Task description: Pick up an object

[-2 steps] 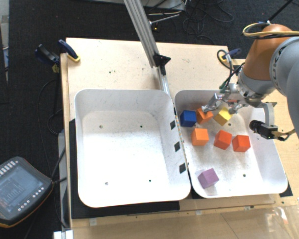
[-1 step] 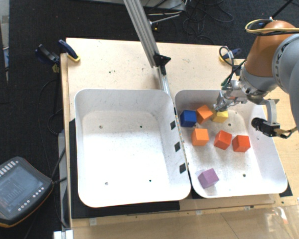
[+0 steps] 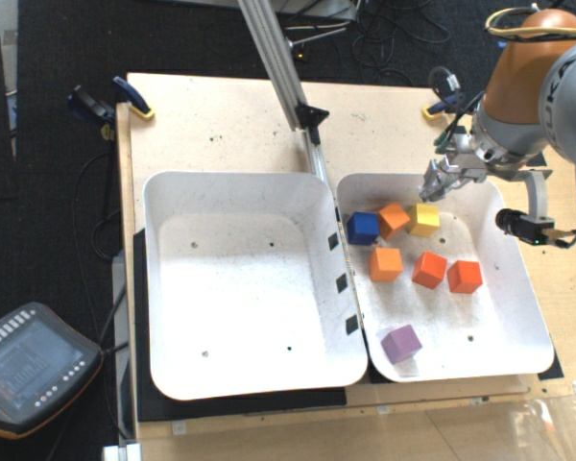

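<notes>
- The left bin point(image 3: 240, 286) sits just beside the right bin point(image 3: 518, 334).
- In the right bin, a blue cube point(image 3: 363, 227) touches an orange cube point(image 3: 394, 220); below them lies another orange cube point(image 3: 385, 263), and lower still a purple cube point(image 3: 400, 343).
- These are cubes with no long axis, each turned at its own angle. I read no writing on them.
- My gripper point(image 3: 432, 192) hangs just above the yellow cube point(image 3: 424, 219); whether it is apart or together I cannot tell.
- Two red-orange cubes point(image 3: 429, 270) point(image 3: 465, 276) sit rightmost.

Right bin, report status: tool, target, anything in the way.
Tool over right bin, above yellow cube, nothing seen held. Orange cube touching yellow cube's side; blue cube beyond it.
</notes>
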Tool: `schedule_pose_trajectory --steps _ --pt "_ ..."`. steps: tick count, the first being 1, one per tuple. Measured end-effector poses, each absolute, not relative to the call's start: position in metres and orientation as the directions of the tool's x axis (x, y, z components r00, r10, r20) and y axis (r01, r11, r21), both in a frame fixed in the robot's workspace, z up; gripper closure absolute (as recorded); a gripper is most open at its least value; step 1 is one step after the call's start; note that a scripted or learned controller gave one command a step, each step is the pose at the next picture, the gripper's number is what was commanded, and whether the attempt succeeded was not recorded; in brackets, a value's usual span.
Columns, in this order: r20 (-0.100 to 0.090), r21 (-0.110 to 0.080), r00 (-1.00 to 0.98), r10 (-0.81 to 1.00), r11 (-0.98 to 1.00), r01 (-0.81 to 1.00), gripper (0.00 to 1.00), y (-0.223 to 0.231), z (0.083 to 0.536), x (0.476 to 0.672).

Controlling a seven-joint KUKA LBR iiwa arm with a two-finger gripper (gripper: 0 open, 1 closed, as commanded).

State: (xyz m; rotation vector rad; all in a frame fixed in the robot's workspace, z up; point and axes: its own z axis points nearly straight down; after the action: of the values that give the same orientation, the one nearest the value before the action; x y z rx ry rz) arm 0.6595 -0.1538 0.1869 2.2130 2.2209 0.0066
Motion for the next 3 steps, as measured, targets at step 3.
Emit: schedule_pose_trajectory --steps 3 --pt "0.002 -0.001 -0.008 1.000 0.008 1.000 1.00 -0.043 0.228 0.648"
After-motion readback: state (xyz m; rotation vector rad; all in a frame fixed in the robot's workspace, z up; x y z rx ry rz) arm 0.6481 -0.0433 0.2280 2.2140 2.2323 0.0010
